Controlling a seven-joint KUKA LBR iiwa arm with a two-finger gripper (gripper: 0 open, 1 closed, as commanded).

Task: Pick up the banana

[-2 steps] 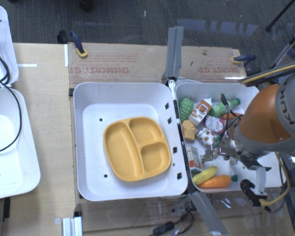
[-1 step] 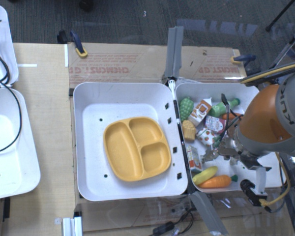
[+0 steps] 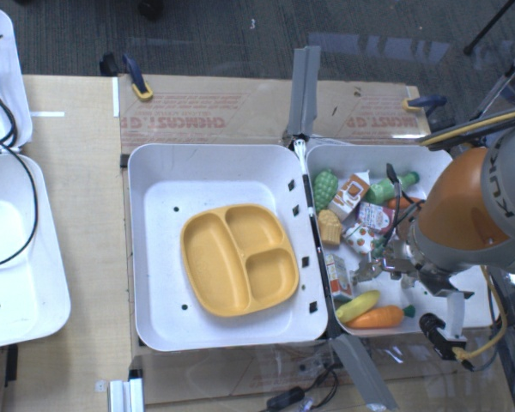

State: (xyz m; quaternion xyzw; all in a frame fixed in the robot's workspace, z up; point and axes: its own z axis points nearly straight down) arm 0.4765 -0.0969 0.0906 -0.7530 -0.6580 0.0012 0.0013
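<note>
Banana (image 3: pixel 358 305) lies just below-left of the gripper (image 3: pixel 371 267)

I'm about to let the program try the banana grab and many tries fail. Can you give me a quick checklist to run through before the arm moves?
1. Banana in view, lying in the right bin near its front edge: ok.
2. Banana free on top, nothing lying over it: ok.
3. Room around it: not ok; the carrot lies right against its front side.
4. Gripper over the right bin, just above and behind the banana: ok.
5. Jaws open wide enough: cannot tell.
6. Nothing already held: cannot tell.
</note>
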